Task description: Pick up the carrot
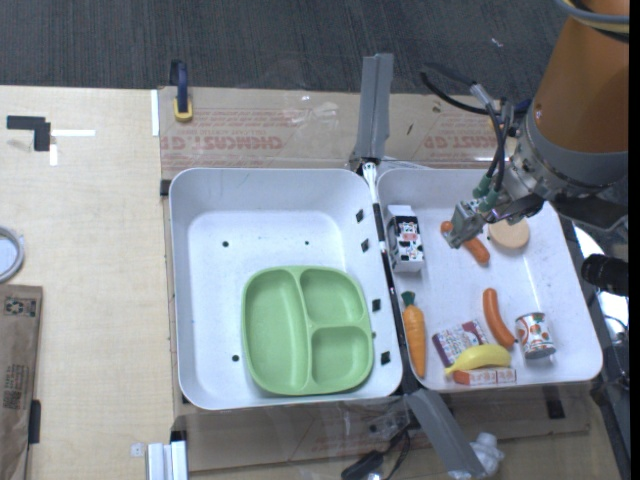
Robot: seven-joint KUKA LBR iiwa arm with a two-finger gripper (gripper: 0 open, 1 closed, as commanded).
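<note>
orange carrot w/ green top (pixel 414 338) lies in right white bin (pixel 560 268), by its left wall, below the small milk carton (pixel 404 238). end effector (pixel 466 226) hovers right of carton; finger state unclear.

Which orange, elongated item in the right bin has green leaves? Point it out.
The carrot, lying along the right bin's left wall. It has a green top; the two sausages are plain and lie further right.

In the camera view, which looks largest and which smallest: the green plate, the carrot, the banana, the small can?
1. green plate
2. carrot
3. banana, looks close to the carrot in length, so this order is unsure
4. small can
</note>
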